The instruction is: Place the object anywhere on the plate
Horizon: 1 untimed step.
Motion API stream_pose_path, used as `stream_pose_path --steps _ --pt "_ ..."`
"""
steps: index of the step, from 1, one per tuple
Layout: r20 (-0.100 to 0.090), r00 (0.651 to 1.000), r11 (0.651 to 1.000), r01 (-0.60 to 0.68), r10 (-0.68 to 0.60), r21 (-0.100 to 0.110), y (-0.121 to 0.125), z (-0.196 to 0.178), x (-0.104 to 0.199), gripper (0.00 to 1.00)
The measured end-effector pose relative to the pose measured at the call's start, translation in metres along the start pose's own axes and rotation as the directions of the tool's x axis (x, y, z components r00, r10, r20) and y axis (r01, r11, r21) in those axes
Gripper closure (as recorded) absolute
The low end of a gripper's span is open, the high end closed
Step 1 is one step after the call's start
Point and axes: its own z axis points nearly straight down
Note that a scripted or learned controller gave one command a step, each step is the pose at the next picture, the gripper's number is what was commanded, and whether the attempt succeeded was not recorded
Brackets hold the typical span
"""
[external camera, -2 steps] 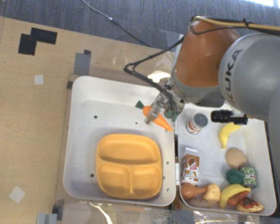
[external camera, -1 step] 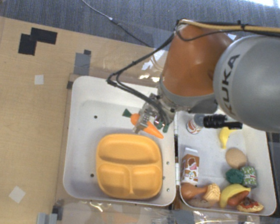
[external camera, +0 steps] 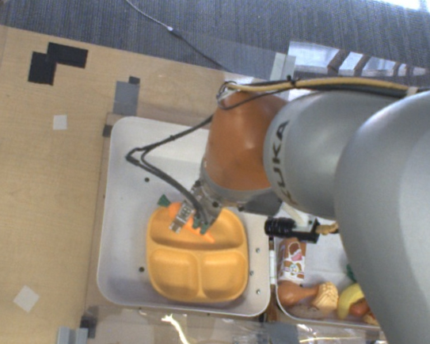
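- Arm (external camera: 343, 170): grey, with an orange band above the wrist; enters from the right of the frame and covers most of the upper right and centre.
- Jaws (external camera: 191, 221): placed over the upper part of the plate, at centre frame. Whether they are wide, narrow or holding anything cannot be told; the tips are small and blurred.
- Plate (external camera: 195, 264): yellow-orange, divided into compartments, lying in the left bin (external camera: 124, 218), lower centre of the frame.
- Object (external camera: 207, 236): a small orange piece shows just beside the jaws, on the plate's upper compartment; a green bit lies at the plate's upper left edge. Its identity is unclear.
- Right bin (external camera: 280, 301): holds a packet (external camera: 292, 260), a brownish item (external camera: 316, 296) and a yellow item (external camera: 351, 296), lower right of the frame.
- Desk (external camera: 26, 203): light wood, with black markings at upper left.
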Motion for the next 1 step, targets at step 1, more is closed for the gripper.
stream_pose_path --steps 1 --pt "-0.006 1.000 1.000 0.000 0.000 0.004 -0.0009 0.0013 0.0015 0.00"
